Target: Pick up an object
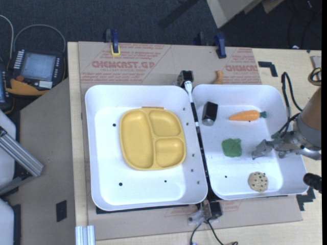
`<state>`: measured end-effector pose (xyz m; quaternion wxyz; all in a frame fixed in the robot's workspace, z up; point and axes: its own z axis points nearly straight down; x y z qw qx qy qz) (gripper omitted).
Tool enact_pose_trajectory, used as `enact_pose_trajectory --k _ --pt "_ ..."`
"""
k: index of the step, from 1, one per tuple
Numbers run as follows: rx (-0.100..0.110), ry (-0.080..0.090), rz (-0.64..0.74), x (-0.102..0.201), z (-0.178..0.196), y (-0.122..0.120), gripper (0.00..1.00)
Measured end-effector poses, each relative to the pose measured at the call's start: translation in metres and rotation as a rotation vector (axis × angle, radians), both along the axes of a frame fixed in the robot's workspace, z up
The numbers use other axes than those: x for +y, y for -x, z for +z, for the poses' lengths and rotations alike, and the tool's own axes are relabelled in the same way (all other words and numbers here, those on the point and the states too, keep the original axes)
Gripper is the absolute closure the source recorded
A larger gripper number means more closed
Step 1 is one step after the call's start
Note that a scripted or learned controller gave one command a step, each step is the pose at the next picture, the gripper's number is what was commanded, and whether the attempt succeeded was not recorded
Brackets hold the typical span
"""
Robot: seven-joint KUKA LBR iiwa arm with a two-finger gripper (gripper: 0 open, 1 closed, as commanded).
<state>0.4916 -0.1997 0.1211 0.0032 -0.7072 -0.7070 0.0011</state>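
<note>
A grey gripper (pixel 261 149) reaches into the right bin (pixel 225 185) from the right, its fingers low over the bin floor and gripping nothing; whether they are open or closed cannot be told. Just left of it lies a green lump (pixel 232 147). A carrot (pixel 245 116) rests near the far wall, a black block (pixel 209 112) beside it, and a cookie (pixel 258 180) sits near the front rim. The left bin (pixel 102 177) holds a yellow divided plate (pixel 152 138). Red lettering on the worktop (pixel 82 137) reads "CHEMCAST".
</note>
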Motion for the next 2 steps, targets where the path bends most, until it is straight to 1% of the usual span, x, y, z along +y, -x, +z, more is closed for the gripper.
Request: enact_pose_trajectory --k 1,2 --pt "-0.001 0.000 0.000 0.001 -0.039 0.001 0.00" --pt "-0.007 0.004 -0.001 0.000 -0.026 0.000 1.00"
